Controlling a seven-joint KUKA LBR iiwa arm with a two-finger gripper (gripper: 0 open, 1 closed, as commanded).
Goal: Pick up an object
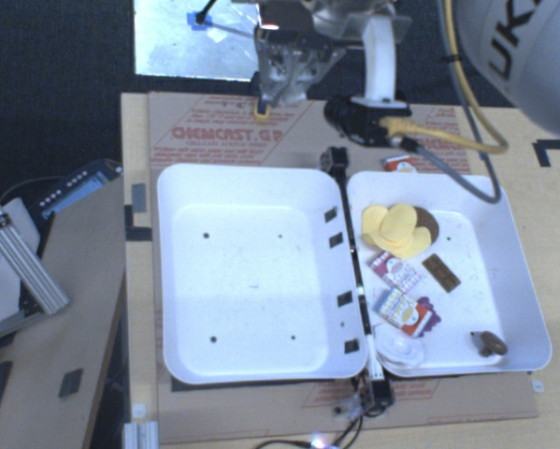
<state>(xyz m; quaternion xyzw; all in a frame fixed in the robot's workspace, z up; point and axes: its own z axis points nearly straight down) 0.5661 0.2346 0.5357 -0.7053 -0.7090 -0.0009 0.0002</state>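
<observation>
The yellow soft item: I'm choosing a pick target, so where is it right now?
The yellow soft item lies in the right bin, near its upper-left corner, partly over a brown round object, with small packets just below it.

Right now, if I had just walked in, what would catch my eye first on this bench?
Probably the yellow heart-shaped object lying in the right bin, brightest among a small cluster of packets and a brown bar. Next, the big grey arm entering at top right, with its gripper above the cardboard behind the left bin. A yellow cable trails from it.
</observation>
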